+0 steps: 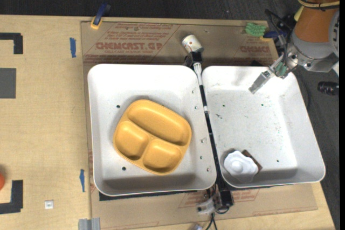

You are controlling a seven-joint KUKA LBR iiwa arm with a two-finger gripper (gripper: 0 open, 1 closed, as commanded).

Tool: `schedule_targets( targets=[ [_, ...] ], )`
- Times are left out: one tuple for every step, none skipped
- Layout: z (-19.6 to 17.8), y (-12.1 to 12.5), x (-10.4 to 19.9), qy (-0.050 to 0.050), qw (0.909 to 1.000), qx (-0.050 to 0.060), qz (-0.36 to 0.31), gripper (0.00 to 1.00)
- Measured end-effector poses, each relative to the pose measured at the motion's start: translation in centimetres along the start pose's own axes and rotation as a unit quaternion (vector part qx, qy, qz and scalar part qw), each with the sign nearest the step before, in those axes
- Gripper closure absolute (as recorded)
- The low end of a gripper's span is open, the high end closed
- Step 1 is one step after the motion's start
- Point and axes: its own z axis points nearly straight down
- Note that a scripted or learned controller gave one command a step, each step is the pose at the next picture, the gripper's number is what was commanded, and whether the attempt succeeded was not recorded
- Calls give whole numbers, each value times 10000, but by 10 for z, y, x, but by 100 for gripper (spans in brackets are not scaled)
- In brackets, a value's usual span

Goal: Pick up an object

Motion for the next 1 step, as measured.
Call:
schedule_targets(
  targets=[
    [59, -53, 57, 14, 9909, 20, 1349, 0]
  ],
)
